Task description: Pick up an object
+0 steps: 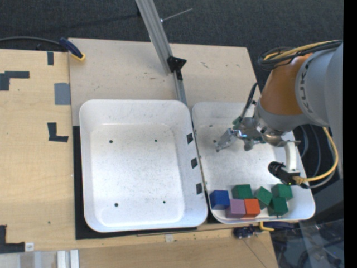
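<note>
Hovering over the right bin (pixel 223 116), well up from the blocks (pixel 251 201) bunched at its near edge, the gripper (pixel 225 143) carried nothing; finger spread was unreadable. Dropping squarely over one outlying block seemed wisest.

Open floor in right bin (pixel 223 116), blocks (pixel 251 201) crowding its near edge

One camera hangs fixed above the tabletop (pixel 139 77), looking down at a slant, far enough back to take in both white bins (pixel 89 166) side by side.
</note>
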{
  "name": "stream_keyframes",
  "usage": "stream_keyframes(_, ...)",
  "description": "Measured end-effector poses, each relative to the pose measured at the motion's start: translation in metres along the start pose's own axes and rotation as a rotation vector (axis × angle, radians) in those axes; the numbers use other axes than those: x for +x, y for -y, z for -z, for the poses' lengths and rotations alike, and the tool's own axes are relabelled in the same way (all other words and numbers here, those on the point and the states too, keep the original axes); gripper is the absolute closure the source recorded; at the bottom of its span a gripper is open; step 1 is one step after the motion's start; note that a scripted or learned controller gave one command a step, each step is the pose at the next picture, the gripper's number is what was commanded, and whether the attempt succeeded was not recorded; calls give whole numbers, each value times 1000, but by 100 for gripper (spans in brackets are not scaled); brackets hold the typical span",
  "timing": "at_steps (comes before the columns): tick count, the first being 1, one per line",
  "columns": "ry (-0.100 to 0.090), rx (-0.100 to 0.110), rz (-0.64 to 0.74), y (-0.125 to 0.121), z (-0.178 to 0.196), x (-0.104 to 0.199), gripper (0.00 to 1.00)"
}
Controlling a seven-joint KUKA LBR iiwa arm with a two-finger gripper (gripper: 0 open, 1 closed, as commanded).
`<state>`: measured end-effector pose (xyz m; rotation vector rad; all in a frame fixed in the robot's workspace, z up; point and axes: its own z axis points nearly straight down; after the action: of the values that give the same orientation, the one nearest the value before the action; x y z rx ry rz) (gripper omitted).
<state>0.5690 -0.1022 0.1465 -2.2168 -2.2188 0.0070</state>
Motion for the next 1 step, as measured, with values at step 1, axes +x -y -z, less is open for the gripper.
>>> stream_keyframes(1,0,1,0,2,-54,1,0)
